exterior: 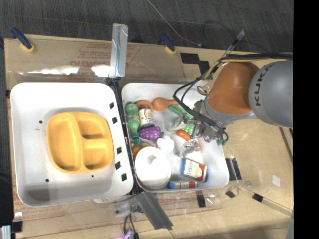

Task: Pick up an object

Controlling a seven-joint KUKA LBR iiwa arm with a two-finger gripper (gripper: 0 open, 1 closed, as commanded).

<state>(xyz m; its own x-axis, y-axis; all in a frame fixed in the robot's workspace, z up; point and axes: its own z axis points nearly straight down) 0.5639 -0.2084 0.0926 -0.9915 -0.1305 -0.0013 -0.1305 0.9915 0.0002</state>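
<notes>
The right bin (218, 159) holds a jumble of small objects: purple grapes (150, 132), a white round lid or bowl (152, 166), a small carton with an orange label (193, 169), a green bottle (132, 117), a small can (145, 116), an orange piece (160, 103) and a marker (182, 184). My gripper (193, 133) reaches down into this bin from the right, over small orange and green pieces (183, 132) near the bin's middle. The wrist and cables hide its fingertips.
The left bin (30, 108) holds a yellow divided tray (79, 141). A metal strip (118, 51) stands between the bins at the back. Blue clips (23, 40) sit on the cardboard behind. The arm's orange band (232, 88) hangs over the right bin's right rim.
</notes>
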